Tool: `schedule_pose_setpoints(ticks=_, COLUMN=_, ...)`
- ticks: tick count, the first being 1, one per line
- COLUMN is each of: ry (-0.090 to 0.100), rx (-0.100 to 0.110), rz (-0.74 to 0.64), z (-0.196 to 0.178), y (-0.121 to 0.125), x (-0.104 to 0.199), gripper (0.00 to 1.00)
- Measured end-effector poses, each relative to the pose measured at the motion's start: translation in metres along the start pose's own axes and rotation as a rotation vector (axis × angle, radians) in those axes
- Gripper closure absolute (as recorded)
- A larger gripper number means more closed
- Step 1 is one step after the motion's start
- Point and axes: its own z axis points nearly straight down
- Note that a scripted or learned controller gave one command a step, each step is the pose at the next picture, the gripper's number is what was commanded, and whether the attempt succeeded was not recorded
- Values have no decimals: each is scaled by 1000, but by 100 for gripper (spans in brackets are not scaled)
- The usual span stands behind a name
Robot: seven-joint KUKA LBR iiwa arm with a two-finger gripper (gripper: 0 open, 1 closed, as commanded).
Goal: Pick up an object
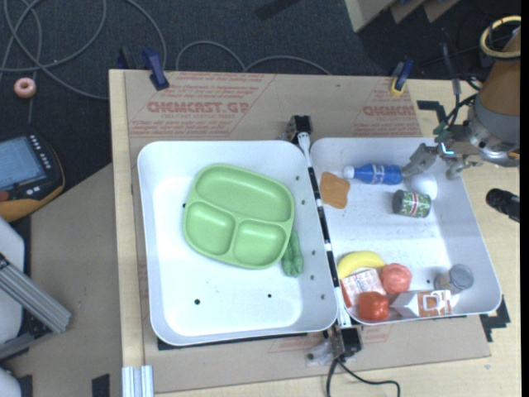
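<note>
Along the lower edge of the right bin point(486, 265) a heap of small things overlaps, so their outlines are hard to separate: a red tomato-like ball point(374, 306), a red-and-white labelled can point(360, 285), a yellow banana-like piece point(360, 262), a pinkish round fruit point(396, 277), a red-and-white carton point(423, 303) and a small grey cap-shaped item point(460, 278) at the lower right corner. Higher in that bin lies a green-labelled can point(412, 203) on its side, an orange-brown flat piece point(335, 190) near the left wall, and a blue-and-white bottle point(374, 173) on its side.

The left bin point(157, 222) holds a light green divided plate point(238, 216) in its upper middle; a darker green leafy thing point(293, 255) pokes out at the plate's lower right, partly tucked against it.

At the upper right of the frame the gripper point(436, 157) hangs over the right bin's far corner, its fingers spread apart with nothing between them. The arm point(500, 98) is cut off by the frame's edge.
</note>
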Motion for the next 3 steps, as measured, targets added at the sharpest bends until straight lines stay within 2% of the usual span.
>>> schedule_pose_setpoints(ticks=1, ry=2, rx=4, rz=0, z=46, y=2, x=24, gripper=0)
schedule_pose_setpoints(ticks=2, ry=1, rx=4, rz=1, z=37, y=-24, x=25, gripper=0)
schedule_pose_setpoints(ticks=3, ry=-1, rx=-2, rz=1, z=72, y=-19, x=24, gripper=0)
